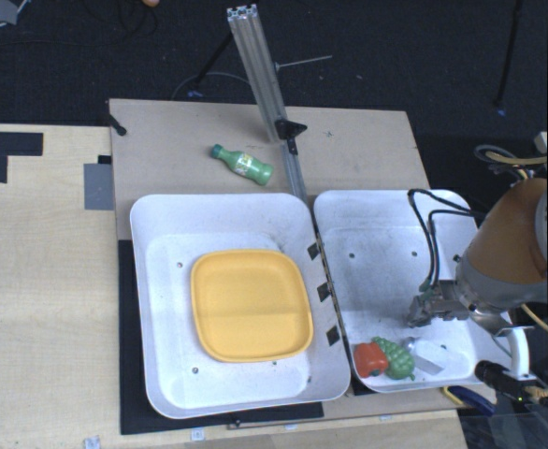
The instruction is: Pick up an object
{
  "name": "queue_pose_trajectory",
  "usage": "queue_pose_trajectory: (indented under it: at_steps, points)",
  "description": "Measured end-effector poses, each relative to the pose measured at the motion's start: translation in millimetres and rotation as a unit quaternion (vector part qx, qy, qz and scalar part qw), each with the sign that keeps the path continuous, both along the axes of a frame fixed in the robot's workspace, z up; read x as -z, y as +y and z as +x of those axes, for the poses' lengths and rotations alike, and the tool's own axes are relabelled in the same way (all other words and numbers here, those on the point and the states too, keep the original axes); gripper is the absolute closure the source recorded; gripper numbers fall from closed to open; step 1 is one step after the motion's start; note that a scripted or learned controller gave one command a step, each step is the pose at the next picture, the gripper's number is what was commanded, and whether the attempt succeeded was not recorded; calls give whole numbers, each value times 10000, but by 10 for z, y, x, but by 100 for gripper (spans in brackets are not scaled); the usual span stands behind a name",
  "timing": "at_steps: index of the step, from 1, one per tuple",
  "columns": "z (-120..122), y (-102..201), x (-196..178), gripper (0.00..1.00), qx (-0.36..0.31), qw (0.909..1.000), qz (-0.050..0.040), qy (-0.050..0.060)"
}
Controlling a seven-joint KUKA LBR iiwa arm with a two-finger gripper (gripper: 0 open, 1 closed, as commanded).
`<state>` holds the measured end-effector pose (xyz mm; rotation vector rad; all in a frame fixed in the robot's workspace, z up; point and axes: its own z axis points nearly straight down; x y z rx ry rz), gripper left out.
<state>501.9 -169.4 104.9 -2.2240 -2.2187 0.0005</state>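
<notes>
A small red object (pixel 369 359) and a green bumpy object (pixel 396 360) lie together at the front of the right bin (pixel 377 251). A pale flat piece (pixel 429 360) lies just right of them. My gripper (pixel 430 309) hangs low over the right bin, up and to the right of these objects, with the grey and orange arm (pixel 503 251) behind it. Nothing shows between its fingers, and their spread is too blurred to read. A yellow square plate (pixel 252 304) rests in the left bin (pixel 162 241).
A green bottle (pixel 243 164) lies on the bench behind the left bin. A slanted aluminium bar (pixel 266 73) rises behind the bins. Black cables (pixel 428 227) loop over the right bin's far right side. Black clips (pixel 323 288) sit along the wall shared by the bins.
</notes>
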Motion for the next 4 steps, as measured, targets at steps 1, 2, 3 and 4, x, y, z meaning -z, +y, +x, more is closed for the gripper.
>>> queue_pose_trajectory:
  at_steps: [1, 2, 3, 4]
  points:
    - [5, 4, -619, 100, -11, 10000, -5, -22]
    - [14, -1, -1138, 100, -10, 10000, -5, -22]
    - [234, 467, -1053, 100, -30, 10000, 6, 3]
    - [369, 1001, -1154, 100, -31, 10000, 2, -2]
